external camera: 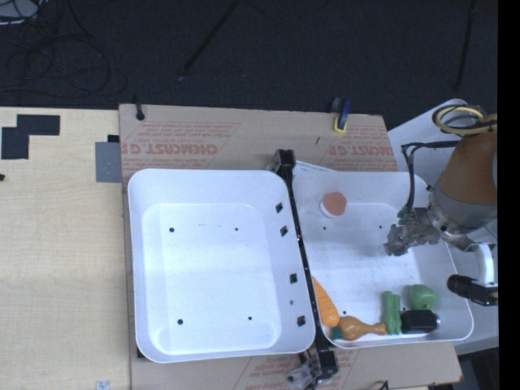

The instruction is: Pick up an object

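- the gripper [398, 240] hangs low over the right bin [366, 218], near its right wall, apart from every object; nothing sits between its fingers, and whether they stand wide or narrow i cannot tell from this slant.
- the objects lie crowded along the right bin's near edge, probably because they have slid or been dropped there: an orange carrot [325, 301] against the divider, a tan gourd-shaped piece [359, 327] just beside it, a green vegetable [392, 311], a rounder green piece [422, 296], and a dark object [418, 322] touching the green ones.
- a pink round piece [334, 204] rests alone toward the far side, well apart from the rest, which looks like the easiest pick.
- the carrot's long axis runs along the divider; the green vegetable's axis runs near to far.
- the left bin [146, 218] holds nothing to grasp.
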Tool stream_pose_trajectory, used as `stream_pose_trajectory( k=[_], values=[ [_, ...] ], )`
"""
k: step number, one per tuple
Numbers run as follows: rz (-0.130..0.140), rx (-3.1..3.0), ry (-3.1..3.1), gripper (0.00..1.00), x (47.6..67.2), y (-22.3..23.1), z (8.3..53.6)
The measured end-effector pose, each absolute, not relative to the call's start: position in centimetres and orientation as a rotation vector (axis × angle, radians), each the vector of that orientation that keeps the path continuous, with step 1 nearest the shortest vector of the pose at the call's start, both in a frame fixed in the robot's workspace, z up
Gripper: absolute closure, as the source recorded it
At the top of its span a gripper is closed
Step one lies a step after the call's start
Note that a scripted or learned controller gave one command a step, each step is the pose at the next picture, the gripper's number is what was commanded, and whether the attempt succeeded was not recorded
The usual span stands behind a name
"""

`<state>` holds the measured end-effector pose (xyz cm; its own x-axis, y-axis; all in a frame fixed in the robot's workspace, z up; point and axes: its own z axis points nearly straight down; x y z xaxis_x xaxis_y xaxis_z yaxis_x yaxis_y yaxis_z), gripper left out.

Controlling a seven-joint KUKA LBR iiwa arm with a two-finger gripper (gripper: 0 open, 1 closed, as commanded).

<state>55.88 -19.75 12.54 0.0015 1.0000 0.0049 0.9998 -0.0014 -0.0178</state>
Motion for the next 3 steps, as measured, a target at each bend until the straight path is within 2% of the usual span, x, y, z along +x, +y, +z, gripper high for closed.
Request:
stream_pose_trajectory(
  k=[1, 2, 3],
  values=[
    [0.002, -2.217, -2.224, 1.00, 52.8, -11.7, 8.6],
    [0.001, -2.224, -2.212, 1.00, 52.9, -12.1, 9.8],
    [-0.005, -2.219, -2.228, 1.00, 58.3, -8.5, 15.1]
  ],
)
